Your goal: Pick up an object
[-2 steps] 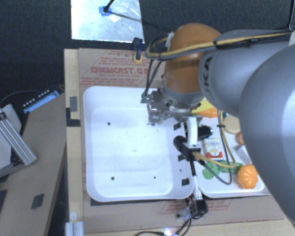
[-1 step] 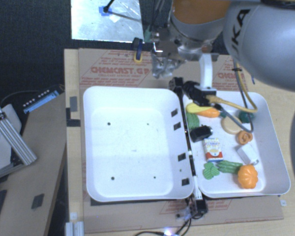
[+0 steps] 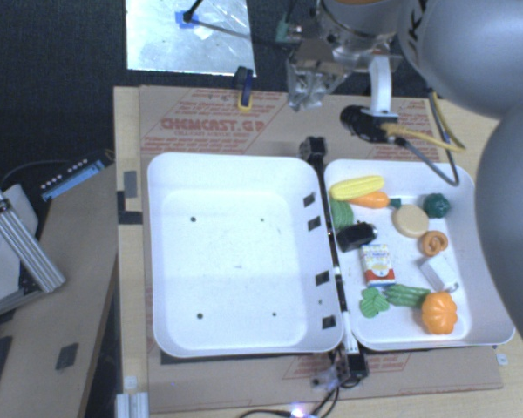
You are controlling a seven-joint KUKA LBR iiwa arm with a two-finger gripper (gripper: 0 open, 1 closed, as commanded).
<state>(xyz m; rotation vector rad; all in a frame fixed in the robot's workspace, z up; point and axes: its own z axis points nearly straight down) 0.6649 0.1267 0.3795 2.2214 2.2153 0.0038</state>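
nothing is picked up yet. the pincer point(image 3: 307, 90) hangs above the counter beyond the right bin's point(image 3: 479, 320) far-left corner, and i cannot tell its state. corn cob point(image 3: 357, 187), carrot point(image 3: 371, 201), small carton point(image 3: 378, 264) and orange pumpkin point(image 3: 439, 312) all lie inside that bin, untouched.

Even, fairly bright overhead light falls on the bench. The left white bin point(image 3: 235, 251) is the brightest surface, nearly washed out across its floor, with soft grey shading along its rim. Behind it, a shiny metal sheet point(image 3: 189, 23) throws patchy glare. To the right of the bin, small objects cast short, faint shadows. Above and right of it, the grey arm point(image 3: 471, 33) looms large and soft, out of focus, with a pale highlight on its curve. Left of the bin, the dark floor swallows detail. The picture is slightly grainy overall.
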